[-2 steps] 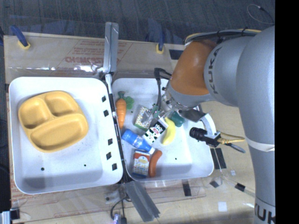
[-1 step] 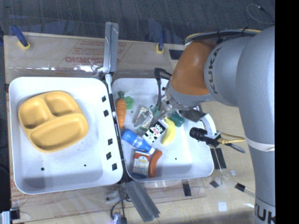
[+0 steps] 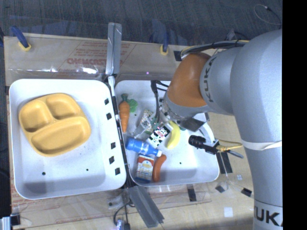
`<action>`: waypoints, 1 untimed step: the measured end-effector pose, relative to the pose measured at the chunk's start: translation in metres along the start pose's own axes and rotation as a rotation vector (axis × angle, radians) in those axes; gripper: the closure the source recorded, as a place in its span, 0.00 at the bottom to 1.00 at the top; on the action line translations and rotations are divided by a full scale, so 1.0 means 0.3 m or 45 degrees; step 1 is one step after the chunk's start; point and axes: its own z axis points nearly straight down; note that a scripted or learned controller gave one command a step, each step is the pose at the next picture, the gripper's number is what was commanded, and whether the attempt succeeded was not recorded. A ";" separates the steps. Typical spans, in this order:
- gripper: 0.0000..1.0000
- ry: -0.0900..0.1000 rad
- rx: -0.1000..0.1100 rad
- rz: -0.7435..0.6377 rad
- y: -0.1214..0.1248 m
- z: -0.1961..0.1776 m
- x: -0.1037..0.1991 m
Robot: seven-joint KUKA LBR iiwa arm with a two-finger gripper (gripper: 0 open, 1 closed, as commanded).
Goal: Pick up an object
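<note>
The bench (image 3: pixel 57 56) before you is a brown board with red printing under a clear sheet, and behind it you see a dark carpet floor (image 3: pixel 144 8). Blue clamps with yellow tips (image 3: pixel 20 38) hold the board at its far edge. Two shallow white bins stand side by side on it, and a grey metal bar (image 3: pixel 113 49) runs down between them.

In the left bin (image 3: pixel 29 181) you find one thing, a yellow tray with three compartments (image 3: pixel 54 123), lying in the far half of the bin.

The right bin (image 3: pixel 192 174) holds a small pile in its left and middle part. A toy carrot (image 3: pixel 124 114) lies along the left wall, its green top pointing to the far side. Nearer to you is a blue tube (image 3: pixel 142 147), and below it an orange packet (image 3: pixel 143 169) with a red sausage (image 3: pixel 159 167) just beside it. A yellow banana (image 3: pixel 173 137) lies next to a black-and-white patterned block (image 3: pixel 158 135).

The arm (image 3: pixel 249 104) reaches in from the right, and its orange band (image 3: pixel 188 83) hangs over the far part of the right bin. The gripper (image 3: pixel 156 123) points down into the pile, near the patterned block and the banana. You cannot tell how its jaws stand, because the wrist and the clutter hide them.
</note>
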 end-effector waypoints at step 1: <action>1.00 -0.007 -0.004 -0.005 0.004 -0.038 -0.006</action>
